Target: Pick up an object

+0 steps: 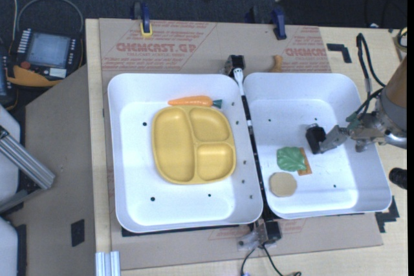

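Grey two-finger gripper hangs over the right shallow white bin; whether it is clenched cannot be told; the flat green leaf-shaped piece lies near it, just beside a round tan disc; centre above the piece, then descend straight.

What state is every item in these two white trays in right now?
Yellow divided plate: right side up, flat in left bin.
Carrot: lying lengthwise beyond the plate.
Green piece: flat, right bin.
Tan disc: flat, beside the green piece.
End effector: over the right bin.

Red "CHEMCAST GP" print — twice — on the brown board
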### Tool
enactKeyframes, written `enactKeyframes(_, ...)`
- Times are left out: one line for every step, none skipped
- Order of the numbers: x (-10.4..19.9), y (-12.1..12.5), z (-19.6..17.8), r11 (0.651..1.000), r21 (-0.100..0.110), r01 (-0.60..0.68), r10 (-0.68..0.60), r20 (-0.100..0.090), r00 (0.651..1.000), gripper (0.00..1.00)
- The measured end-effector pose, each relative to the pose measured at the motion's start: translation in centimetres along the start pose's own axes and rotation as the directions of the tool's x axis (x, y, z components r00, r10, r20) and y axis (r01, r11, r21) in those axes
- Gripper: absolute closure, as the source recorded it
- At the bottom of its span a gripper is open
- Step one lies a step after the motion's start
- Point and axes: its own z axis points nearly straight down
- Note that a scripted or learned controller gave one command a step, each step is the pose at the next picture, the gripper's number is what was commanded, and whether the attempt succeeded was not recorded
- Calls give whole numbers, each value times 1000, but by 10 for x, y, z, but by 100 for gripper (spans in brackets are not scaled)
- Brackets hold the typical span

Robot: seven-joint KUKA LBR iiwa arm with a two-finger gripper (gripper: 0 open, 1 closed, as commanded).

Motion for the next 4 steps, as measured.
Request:
enactKeyframes(0, 3, -6, 1000, -13, 4, -4, 3, 1000, 0)
enactKeyframes(2, 5, 57, 1000, -6, 4, -4, 0, 1000, 0)
enactKeyframes(1, 7, 96, 1000, -13, 3, -3, 2, 1000, 0)
enactKeyframes(3, 9, 82, 1000, -21, 4, -4, 0, 1000, 100)
